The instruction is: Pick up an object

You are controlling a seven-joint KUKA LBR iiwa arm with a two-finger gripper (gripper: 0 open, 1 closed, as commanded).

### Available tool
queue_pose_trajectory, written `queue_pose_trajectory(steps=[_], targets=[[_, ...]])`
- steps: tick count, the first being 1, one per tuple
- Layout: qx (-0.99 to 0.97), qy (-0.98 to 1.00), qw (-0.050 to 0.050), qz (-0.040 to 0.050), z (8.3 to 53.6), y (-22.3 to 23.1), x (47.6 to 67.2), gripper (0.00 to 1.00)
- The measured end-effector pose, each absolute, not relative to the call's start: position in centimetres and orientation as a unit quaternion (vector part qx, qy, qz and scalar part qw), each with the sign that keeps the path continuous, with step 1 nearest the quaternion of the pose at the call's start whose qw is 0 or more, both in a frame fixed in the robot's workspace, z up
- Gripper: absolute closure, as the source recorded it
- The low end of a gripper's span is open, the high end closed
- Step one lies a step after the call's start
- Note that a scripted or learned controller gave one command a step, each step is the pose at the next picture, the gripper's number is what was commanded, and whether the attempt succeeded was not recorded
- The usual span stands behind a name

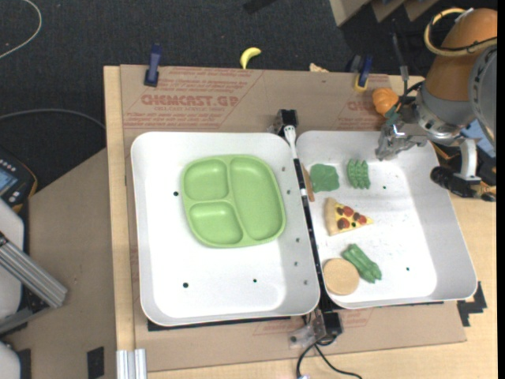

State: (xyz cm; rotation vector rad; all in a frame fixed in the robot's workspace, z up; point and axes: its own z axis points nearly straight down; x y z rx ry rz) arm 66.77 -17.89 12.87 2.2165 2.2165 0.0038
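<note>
Gripper (392, 142) hovers over right bin's (442, 235) top edge; can't tell its state. Nearest obj, ridged green piece (359, 173), lies just below-left, long axis approx vertical.

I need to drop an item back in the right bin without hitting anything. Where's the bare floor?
In the right bin, the right half is bare, from beside the pizza slice down to the near right corner. The left strip is crowded: green pieces, pizza, cookie and green piece. The gripper hangs over the far edge.
</note>
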Motion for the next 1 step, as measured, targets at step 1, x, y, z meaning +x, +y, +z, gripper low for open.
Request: queue_pose_trajectory(steps=[1], targets=[[0.706, 0.708, -0.002, -0.0005, 10.84, -15.25, 66.64, 1.00]])
